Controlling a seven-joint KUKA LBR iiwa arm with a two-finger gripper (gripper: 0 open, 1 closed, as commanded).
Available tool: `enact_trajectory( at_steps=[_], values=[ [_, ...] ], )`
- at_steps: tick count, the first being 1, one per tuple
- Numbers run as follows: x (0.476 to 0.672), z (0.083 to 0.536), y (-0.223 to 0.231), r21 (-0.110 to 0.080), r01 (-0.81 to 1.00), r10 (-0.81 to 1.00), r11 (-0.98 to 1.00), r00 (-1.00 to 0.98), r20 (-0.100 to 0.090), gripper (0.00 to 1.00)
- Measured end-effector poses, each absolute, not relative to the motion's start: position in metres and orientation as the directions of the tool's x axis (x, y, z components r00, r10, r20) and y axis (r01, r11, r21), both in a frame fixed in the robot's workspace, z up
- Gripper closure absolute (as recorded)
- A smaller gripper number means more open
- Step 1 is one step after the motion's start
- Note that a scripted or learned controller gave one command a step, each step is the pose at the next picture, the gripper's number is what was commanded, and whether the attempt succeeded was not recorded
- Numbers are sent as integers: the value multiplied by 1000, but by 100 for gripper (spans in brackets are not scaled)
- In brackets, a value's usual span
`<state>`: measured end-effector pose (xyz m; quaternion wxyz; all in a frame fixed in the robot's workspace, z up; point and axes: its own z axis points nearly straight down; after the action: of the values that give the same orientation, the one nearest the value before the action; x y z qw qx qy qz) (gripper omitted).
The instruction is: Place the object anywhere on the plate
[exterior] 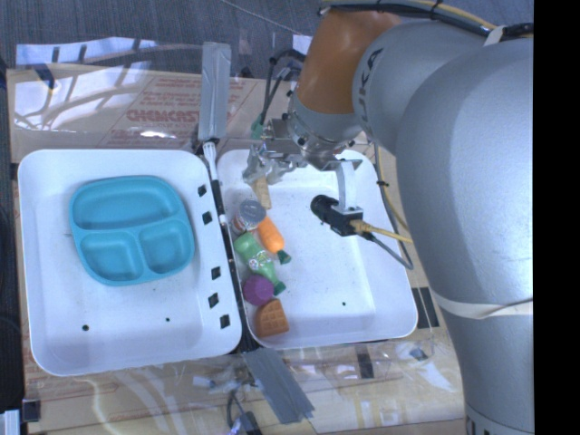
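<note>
End effector: I am watching the end effector (263,172) hanging over the back-left corner of the right bin (362,308); I cannot tell from this slanted view how it is set; a pale tan piece is showing just under it, and I cannot say whether that is a part of it or a thing in it.

Objects: the small things are lying in a row along the right bin's left wall; a round grey-topped piece (250,214) is sitting nearest the end effector; an orange carrot-like toy (270,235) is lying just beside it; a green toy (255,255), a purple one (258,289) and an orange-brown waffle-like one (271,318) are trailing toward the front.

Handling: I am judging these to be light, stiff plastic toys, smooth and likely to slip; I am favouring a pinch across the carrot's narrow middle; the crowding could make neighbours shift.

Relation: the row is starting just below and in front of the end effector; the front pieces are lying well apart from it.

Plate: the blue divided plate (131,227) is resting in the left bin (54,333), carrying nothing, across the divider from the toys.
</note>
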<state>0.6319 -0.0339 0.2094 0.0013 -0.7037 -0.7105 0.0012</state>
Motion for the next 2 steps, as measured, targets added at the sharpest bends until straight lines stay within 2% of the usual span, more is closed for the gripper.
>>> enact_trajectory(
  at_steps=[1, 2],
  values=[
    [633, 190, 63, -7, 1000, 1000, 14, -14, 1, 100],
    [617, 190, 145, -5, 1000, 1000, 15, -15, 0, 100]
  ],
)
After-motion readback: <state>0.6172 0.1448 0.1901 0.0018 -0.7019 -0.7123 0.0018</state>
